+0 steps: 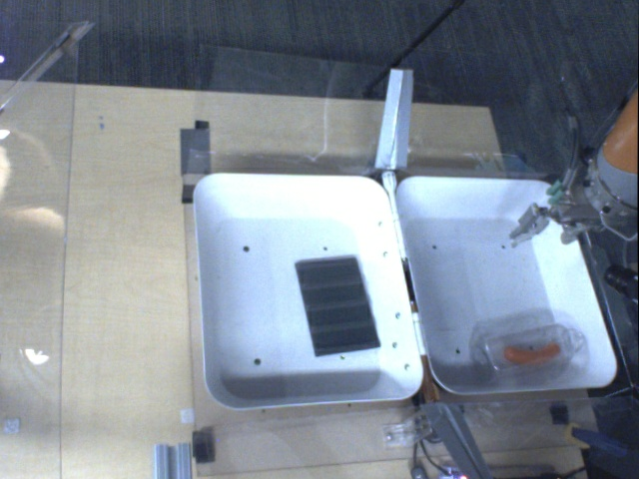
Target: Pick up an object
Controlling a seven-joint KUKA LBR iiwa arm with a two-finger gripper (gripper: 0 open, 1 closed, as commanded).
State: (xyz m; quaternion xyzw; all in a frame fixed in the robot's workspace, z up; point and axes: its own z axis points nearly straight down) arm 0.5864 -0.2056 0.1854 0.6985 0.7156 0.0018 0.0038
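Wooden bench (120, 267) bears two white bins; no writing is legible, and the claw (544, 220) grip state is unclear.

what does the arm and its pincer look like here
At the camera view's right edge, the grey arm with an orange band ends in a small pale-grey metal pincer with thin, pointed fingers. Dark parts sit along the wrist behind it.

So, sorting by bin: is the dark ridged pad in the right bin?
No, the pad lies flat in the left bin.
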